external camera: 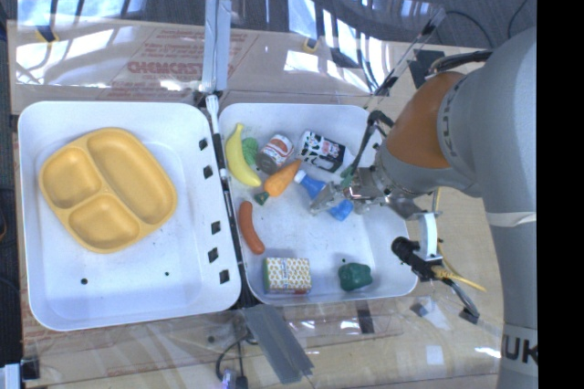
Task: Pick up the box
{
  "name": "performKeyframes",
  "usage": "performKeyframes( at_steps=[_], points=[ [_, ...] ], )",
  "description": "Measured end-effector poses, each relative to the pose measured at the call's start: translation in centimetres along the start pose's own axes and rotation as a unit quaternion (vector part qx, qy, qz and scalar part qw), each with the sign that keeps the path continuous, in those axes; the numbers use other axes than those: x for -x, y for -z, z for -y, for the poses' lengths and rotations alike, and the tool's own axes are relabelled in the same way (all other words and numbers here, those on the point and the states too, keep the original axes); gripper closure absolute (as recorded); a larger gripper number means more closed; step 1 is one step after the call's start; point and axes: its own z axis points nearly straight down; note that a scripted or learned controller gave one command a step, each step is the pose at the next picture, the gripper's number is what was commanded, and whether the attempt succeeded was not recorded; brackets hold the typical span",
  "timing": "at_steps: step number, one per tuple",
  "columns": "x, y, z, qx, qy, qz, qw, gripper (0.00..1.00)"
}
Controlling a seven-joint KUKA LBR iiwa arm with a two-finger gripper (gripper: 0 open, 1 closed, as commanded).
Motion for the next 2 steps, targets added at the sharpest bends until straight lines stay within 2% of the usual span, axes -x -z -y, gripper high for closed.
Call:
performKeyframes(
  at_steps=[1, 2],
  points=[
    [-0.1, 1.0, 0.0, -0.001, 0.004, -0.001, 1.0, 1.0],
    [-5.4, 13.4, -7.5, 0.0, -0.016, 0.001, 0.9999, 1.0]
  ],
)
